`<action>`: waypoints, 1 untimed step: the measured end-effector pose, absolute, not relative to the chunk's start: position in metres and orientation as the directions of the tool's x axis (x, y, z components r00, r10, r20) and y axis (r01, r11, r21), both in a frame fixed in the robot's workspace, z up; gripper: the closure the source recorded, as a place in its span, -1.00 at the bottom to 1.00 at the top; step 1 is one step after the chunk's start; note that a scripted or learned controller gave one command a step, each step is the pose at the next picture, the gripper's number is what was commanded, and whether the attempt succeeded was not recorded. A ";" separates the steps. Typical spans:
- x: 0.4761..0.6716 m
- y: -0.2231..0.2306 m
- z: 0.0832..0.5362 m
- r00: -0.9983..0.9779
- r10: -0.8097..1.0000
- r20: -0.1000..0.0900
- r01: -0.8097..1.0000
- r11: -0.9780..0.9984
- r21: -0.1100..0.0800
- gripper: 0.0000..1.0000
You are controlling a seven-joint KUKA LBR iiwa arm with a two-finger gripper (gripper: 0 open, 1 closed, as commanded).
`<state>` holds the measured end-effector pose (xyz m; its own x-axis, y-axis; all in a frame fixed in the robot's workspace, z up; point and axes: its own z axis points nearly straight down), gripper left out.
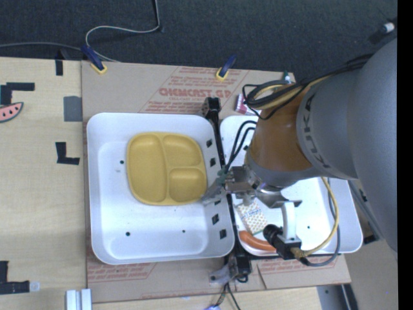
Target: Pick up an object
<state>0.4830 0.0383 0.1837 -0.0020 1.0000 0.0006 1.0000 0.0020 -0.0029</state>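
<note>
Yellow tray: a divided plate (165,168) lies flat in the left bin (110,237), toward its upper middle, with nothing touching its top.
Right bin: the right bin (352,234) is largely covered by the arm (303,134); at about 6 o'clock of the wrist lie an orange, sausage-shaped piece (255,241) and a pale speckled packet (253,218), close together near the bin's lower left corner.
Gripper: the gripper (222,187) sits low over the divider between the two bins, at 3 o'clock of the plate and just beside its right edge.
Grip state: whether the tool is spread or closed cannot be told; its tip is dark and small against the bin wall, and nothing is seen held in it.
Progress: judged as early or mid-attempt. No object is lifted; every item rests on a bin floor.
Left to do: settle on one item, most likely the plate edge or the small pieces at 5 o'clock of the tool, close on it and raise it clear.
</note>
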 end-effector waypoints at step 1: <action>0.483 0.076 0.184 -0.003 1.000 0.000 1.000 0.003 -0.003 -1.00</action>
<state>0.4827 0.0762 0.1836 -0.0027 1.0000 0.0004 1.0000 0.0027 -0.0035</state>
